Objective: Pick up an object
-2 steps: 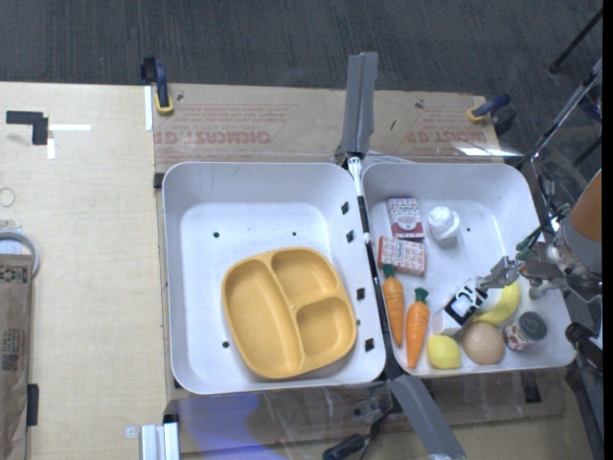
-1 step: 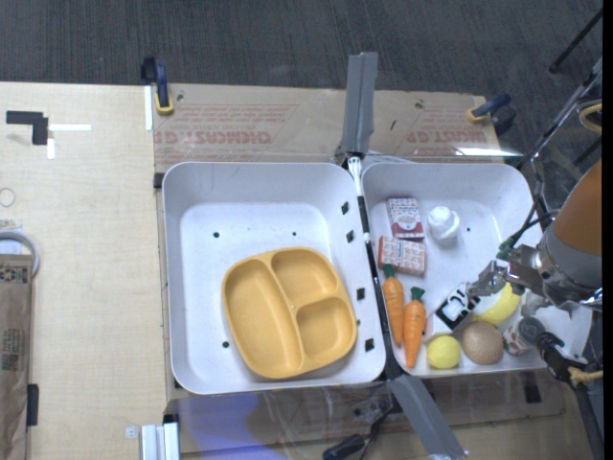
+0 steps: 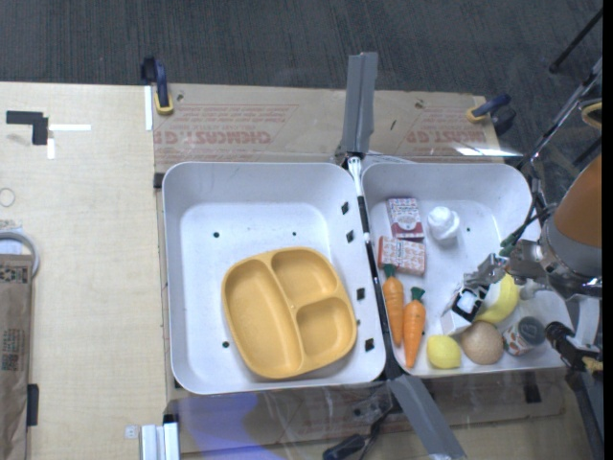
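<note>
My gripper [image 3: 487, 276] hangs low over the right side of the right bin [image 3: 479, 175], reaching in from the right. A yellow rounded fruit [image 3: 505, 300] lies right under and beside it; I cannot see whether they touch. Close by in the front row sit a brown round fruit [image 3: 483, 343], a lemon [image 3: 442, 351] and a small can [image 3: 525, 335]. Two carrots [image 3: 394, 305] [image 3: 413, 326] lie along the bin's left side. Behind them are two red cartons [image 3: 404, 218] [image 3: 402, 255] and a white cup [image 3: 442, 222].
The left bin [image 3: 192, 257] holds a yellow divided plate [image 3: 287, 311]. A grey divider bar [image 3: 360, 103] runs back between the bins. Clamps [image 3: 158, 89] [image 3: 490, 110] sit on the cardboard behind them. A wooden bench surface [image 3: 77, 257] extends to the left.
</note>
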`<state>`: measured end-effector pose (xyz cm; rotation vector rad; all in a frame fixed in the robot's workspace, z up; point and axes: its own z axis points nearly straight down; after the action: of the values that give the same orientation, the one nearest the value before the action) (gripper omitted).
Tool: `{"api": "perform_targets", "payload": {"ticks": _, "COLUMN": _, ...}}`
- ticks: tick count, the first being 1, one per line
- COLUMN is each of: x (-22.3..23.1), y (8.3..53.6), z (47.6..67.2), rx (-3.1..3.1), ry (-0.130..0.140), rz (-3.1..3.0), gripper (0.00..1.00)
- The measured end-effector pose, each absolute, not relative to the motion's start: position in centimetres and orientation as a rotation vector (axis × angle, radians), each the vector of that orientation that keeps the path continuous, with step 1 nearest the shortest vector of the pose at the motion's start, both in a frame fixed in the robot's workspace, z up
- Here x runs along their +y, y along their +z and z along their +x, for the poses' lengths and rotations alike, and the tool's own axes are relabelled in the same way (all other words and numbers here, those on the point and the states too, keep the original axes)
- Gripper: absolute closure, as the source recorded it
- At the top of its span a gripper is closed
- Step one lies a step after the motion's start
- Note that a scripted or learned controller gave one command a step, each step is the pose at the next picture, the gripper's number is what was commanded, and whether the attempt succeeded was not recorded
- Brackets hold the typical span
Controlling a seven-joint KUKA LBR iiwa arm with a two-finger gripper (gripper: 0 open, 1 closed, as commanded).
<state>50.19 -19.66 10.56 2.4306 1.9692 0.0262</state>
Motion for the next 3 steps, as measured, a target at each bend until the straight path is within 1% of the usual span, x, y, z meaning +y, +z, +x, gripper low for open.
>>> {"api": "perform_targets", "payload": {"ticks": 1, "x": -18.2, "y": 10.6, "z": 49.1, "rx": 1.909, "ry": 0.028, "rz": 2.451, "gripper": 0.0}}
{"api": "perform_targets", "payload": {"ticks": 2, "x": -19.0, "y": 10.6, "z": 49.0, "rx": 1.977, "ry": 0.038, "rz": 2.405, "gripper": 0.0}}
{"api": "perform_targets", "payload": {"ticks": 3, "x": -19.3, "y": 10.5, "z": 49.8, "rx": 2.062, "ry": 0.028, "rz": 2.344, "gripper": 0.0}}
